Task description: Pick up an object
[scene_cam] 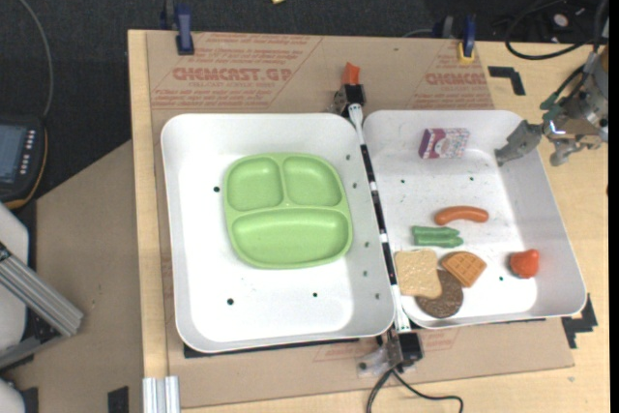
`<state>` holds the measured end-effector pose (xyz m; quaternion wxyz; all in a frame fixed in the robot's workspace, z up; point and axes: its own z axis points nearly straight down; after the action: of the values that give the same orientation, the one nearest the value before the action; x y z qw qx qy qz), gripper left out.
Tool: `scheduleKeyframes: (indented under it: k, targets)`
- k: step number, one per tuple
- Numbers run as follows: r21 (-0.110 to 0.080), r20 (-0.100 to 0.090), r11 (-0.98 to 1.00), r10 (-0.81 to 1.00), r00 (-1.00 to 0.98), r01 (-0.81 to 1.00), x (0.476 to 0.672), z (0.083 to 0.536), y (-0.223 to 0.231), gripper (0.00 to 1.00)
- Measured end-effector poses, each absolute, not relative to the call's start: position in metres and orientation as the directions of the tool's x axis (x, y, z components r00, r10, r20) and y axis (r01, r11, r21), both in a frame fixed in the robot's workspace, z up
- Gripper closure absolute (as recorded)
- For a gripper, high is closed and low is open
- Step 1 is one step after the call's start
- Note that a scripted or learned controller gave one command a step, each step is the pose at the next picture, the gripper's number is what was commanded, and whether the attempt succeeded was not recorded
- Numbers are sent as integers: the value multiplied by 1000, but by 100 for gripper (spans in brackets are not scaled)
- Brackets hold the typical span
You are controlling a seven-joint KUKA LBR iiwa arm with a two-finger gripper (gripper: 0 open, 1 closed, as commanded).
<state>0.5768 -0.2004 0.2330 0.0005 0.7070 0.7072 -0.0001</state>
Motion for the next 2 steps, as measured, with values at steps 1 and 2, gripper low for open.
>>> scheduleKeyframes:
  k: [1, 2]
  targets:
    - [-13, 6, 1, 1000, -1, 1000, 521, 136, -155, 0]
    - [-4, 2, 3, 1000, -3, 1000, 548, 81, -132, 0]
